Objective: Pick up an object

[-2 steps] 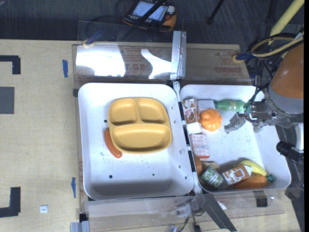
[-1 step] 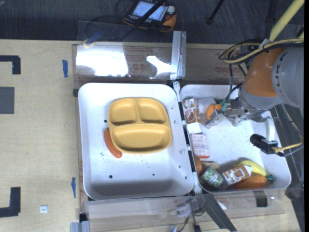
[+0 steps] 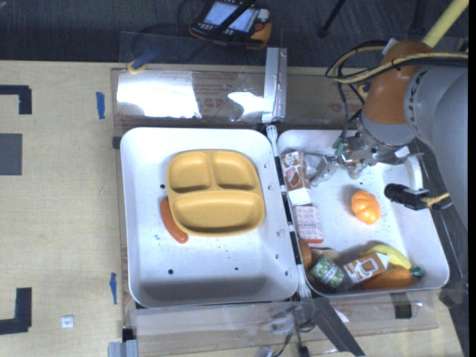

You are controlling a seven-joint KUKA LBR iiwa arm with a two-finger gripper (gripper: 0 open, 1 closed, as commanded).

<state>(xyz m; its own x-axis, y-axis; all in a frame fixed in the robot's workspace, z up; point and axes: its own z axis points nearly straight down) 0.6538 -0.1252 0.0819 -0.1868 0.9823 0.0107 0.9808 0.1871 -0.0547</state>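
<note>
Sitting in right bin, small orange pepper, glossy, rounded

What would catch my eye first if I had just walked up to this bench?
Probably the yellow divided plate in the middle of the left bin, with an orange sausage-like piece tucked at its left edge. Next, the grey arm's gripper reaching into the right bin, near a small orange pepper.
</note>
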